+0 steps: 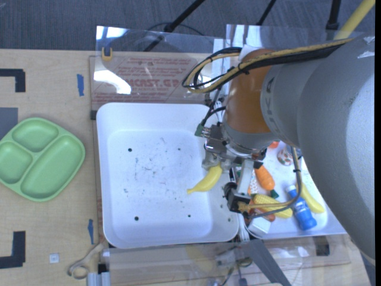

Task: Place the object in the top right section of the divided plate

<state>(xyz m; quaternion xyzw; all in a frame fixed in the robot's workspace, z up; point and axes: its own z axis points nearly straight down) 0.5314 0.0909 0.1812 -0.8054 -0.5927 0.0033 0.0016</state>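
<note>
In the camera view, the grey arm is reaching in from the right and hanging over the seam between the two white bins, its orange band above the wrist. The pincer (221,170) is sitting low at the right edge of the left bin (149,219), and a yellow banana (205,180) is lying right against it, just below and to its left. Whether the banana is sitting between the fingers or merely beside them cannot be told, since the wrist is covering them; so the pincer's state cannot be told either. The banana's long axis is running on a slant, from lower left up toward the pincer.

The green divided plate (39,158) is resting on the table (47,243), well apart to the left, beyond the left bin. Its top right section is lying on the side nearer the bins. The right bin (315,224) is holding a carrot (264,179), a blue bottle (302,212) and other small things.
</note>
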